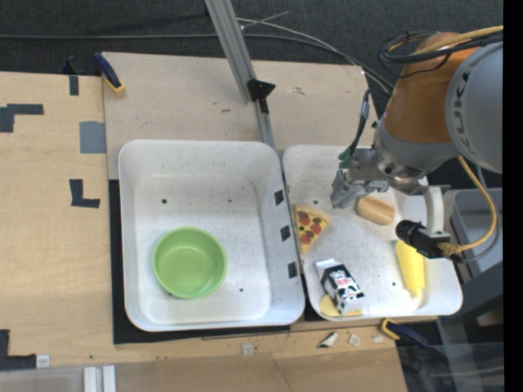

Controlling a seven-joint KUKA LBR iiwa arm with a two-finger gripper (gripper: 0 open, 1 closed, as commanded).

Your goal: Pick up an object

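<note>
My gripper (345, 191) hangs over the back of the right bin (310, 160), just left of a tan bread roll (376, 211). Nothing shows in its grasp. A pizza slice (310, 225) lies below and to the left of it, near the bin's left wall. A yellow corn-like piece (411, 269) rests along the right side. At the front, a black-and-white carton (341, 284) partly covers a small yellow piece (328, 305).
The left bin (163, 160) holds a green bowl (189, 261) at its front left. A grey metal pole (237, 47) slants down to the bins' shared back corner. The arm's cables and a black fitting (418, 237) hang over the right bin's right side.
</note>
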